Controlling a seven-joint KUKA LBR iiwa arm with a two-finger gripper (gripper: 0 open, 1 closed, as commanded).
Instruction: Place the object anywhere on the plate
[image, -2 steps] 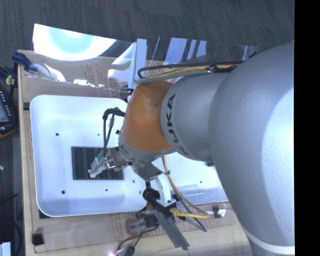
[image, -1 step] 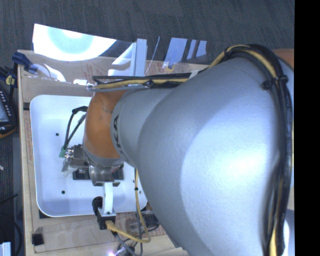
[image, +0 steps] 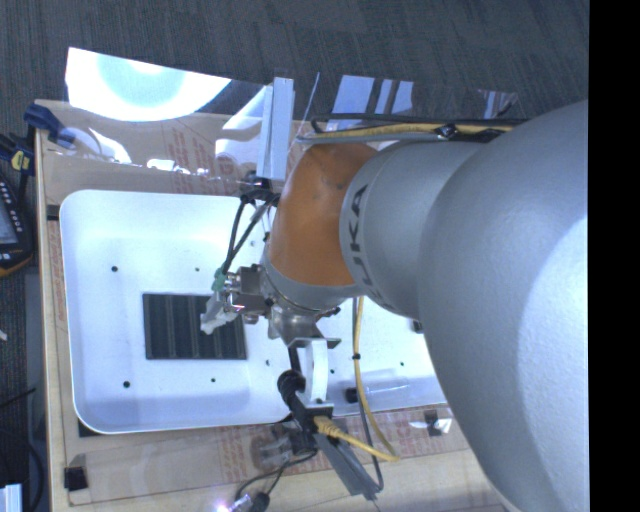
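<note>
Fingers of the gripper (image: 220, 308): you cannot tell whether they are open or closed, because the wrist housing and cabling crowd that spot.

Object (image: 211, 320): you see a small pale grey lump right at the gripper's tip, over the upper right corner of the plate. You cannot tell whether it is gripped or resting on the plate.

Plate (image: 180, 328): a dark, ribbed rectangle, lying flat on the floor of the left bin, toward its lower middle.

Left bin (image: 100, 240): shallow, white, with rounded corners. You see a few small dark dots on its floor around the plate.

Right bin (image: 392, 362): white, just beside the left bin. You see a small patch of it below the arm, and the rest is covered.

Arm (image: 480, 270): large and grey, reaching in from the right across the right bin. Its orange band (image: 310, 225) sits directly above the wrist, which hangs over the left bin's right edge.

Cables: thin black leads (image: 238, 225) run from the top of the wrist down to the gripper, and a yellow cable (image: 357, 395) drops from the arm toward the lower rim.

Tabletop (image: 160, 465): pale wood, showing along the lower and upper borders of the bins.

Black device (image: 10, 225): at the far left edge, well apart from the plate.
</note>
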